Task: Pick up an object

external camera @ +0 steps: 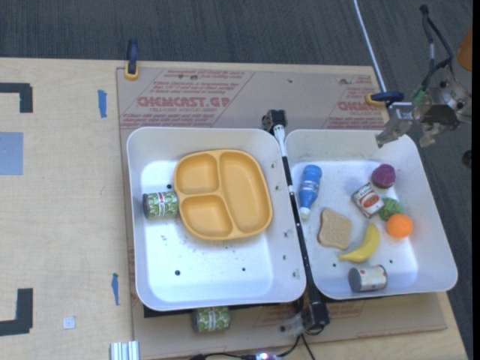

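Observation:
My gripper [409,135] hangs above the far right corner of the right bin [427,193], open, with nothing between its fingers. In that bin lie a blue bottle [308,186], a purple fruit [383,175], a red-and-white can [367,199], a green vegetable [390,208], an orange [400,226], a bread slice [334,229], a banana [360,246] and a grey can [367,278]. The purple fruit is the closest thing to the gripper, a little in front of it.
The left bin [150,261] holds a yellow divided plate [223,193] and a green can [160,204] at the plate's left. A second green can [212,319] lies outside, below the left bin. A black divider [289,186] runs between the bins.

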`<state>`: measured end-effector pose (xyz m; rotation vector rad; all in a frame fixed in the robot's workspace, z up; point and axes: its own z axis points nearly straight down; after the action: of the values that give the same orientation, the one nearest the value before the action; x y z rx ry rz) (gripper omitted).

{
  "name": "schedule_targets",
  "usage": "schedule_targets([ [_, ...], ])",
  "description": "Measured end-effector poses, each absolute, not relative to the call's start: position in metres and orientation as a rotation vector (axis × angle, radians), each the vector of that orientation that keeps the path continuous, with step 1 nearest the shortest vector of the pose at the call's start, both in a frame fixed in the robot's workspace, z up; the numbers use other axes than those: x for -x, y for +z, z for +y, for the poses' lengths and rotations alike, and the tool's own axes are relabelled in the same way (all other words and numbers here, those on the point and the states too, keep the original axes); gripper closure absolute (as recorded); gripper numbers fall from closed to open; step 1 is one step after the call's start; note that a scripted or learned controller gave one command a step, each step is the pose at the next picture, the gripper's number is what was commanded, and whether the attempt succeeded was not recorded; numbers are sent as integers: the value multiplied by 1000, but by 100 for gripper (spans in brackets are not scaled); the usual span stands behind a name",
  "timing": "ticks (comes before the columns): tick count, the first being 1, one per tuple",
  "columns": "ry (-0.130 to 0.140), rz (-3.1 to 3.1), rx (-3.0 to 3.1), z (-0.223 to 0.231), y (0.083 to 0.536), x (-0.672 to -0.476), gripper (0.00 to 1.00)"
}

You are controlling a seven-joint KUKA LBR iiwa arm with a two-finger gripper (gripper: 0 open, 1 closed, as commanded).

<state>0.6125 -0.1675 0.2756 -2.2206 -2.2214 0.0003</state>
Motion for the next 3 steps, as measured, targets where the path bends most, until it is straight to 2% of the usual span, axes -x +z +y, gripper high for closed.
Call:
schedule_targets([
  [1, 2, -2221, 2220, -202, 125, -666, 0],
  [2, -1, -2224, 2219, -161, 86, -667, 0],
  [3, -2, -2224, 2219, -113, 86, -632, 0],
])
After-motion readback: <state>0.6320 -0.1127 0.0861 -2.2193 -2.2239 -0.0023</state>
